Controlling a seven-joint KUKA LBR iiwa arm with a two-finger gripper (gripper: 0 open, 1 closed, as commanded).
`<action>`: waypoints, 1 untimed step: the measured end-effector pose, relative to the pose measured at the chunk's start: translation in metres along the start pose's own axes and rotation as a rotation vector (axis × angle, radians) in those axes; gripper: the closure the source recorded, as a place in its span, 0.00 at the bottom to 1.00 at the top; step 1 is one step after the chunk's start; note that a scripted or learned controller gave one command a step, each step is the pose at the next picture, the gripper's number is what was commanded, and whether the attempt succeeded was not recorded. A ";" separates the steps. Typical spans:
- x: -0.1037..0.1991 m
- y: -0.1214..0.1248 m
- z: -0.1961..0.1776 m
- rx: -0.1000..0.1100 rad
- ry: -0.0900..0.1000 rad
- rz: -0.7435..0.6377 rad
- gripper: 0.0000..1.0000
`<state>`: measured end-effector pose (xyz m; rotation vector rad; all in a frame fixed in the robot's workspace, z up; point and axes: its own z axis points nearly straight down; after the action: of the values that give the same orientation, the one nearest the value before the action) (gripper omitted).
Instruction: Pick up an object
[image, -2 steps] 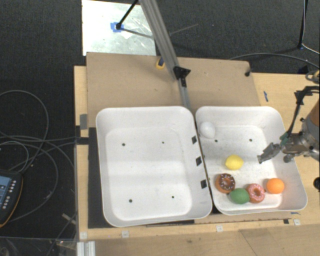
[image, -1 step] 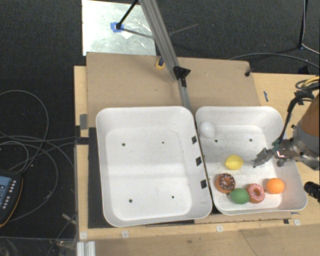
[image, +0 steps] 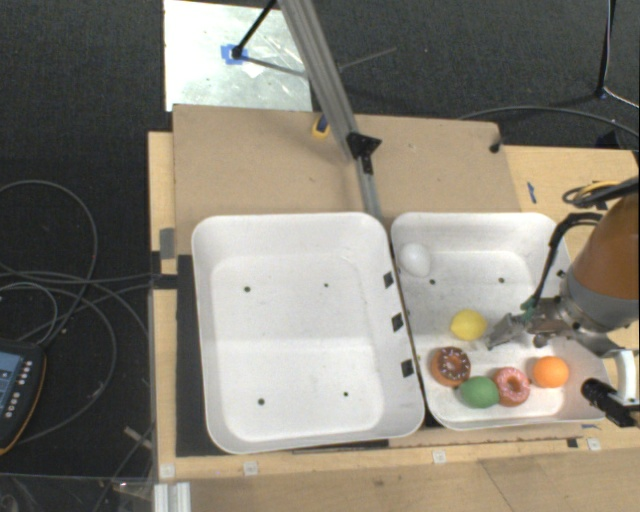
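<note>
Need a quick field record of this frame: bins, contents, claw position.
left bin: bare white floor
right bin: holds all six objects
white ball: upper left corner of the right bin
yellow lemon: mid bin, left of the claw
chocolate donut: lower left
green ball: beside the pink donut
orange ball: lower right
claw: low over the right bin, between lemon and orange ball; nothing seen in it

The right bin (image: 470, 240) holds a white ball (image: 415, 260) near its far left corner, a lemon (image: 467, 324) mid-bin, and along the near edge a chocolate donut (image: 451, 366), lime (image: 479, 391), pink donut (image: 512, 385) and orange (image: 550, 372).
</note>
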<state>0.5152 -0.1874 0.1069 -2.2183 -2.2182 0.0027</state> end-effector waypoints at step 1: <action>-0.001 0.001 -0.014 -0.006 -0.002 0.000 1.00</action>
<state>0.5168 -0.1884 0.1206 -2.2227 -2.2222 -0.0018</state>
